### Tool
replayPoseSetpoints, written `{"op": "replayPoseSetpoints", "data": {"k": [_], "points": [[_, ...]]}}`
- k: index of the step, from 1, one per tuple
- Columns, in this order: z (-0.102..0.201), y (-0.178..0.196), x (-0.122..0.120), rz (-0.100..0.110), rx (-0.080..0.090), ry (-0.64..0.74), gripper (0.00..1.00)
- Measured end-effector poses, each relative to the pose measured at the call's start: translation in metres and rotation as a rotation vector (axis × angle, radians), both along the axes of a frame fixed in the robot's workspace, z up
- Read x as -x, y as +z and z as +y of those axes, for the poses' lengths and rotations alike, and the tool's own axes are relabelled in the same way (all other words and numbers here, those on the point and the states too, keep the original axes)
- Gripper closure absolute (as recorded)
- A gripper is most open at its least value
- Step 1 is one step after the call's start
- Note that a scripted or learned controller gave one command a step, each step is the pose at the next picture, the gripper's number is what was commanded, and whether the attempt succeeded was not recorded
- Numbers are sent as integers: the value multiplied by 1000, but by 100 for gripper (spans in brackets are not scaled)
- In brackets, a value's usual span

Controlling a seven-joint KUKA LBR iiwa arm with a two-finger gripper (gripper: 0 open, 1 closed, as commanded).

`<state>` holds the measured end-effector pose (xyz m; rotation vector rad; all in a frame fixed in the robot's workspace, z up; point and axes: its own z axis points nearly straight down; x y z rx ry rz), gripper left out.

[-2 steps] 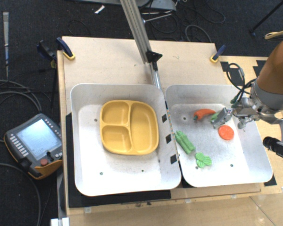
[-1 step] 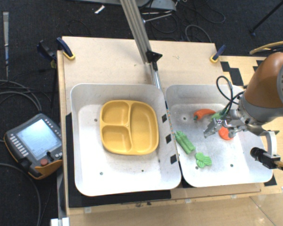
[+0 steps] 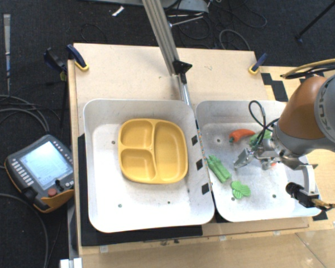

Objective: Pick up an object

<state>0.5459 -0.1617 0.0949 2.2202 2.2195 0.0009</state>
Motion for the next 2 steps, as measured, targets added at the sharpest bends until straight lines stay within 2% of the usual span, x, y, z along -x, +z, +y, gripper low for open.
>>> {"op": "replayPoseSetpoints", "data": {"k": [1, 2], "points": [[0, 11, 0, -1, 0, 0, 100], [5, 56, 2, -2, 0, 3, 100]]}}
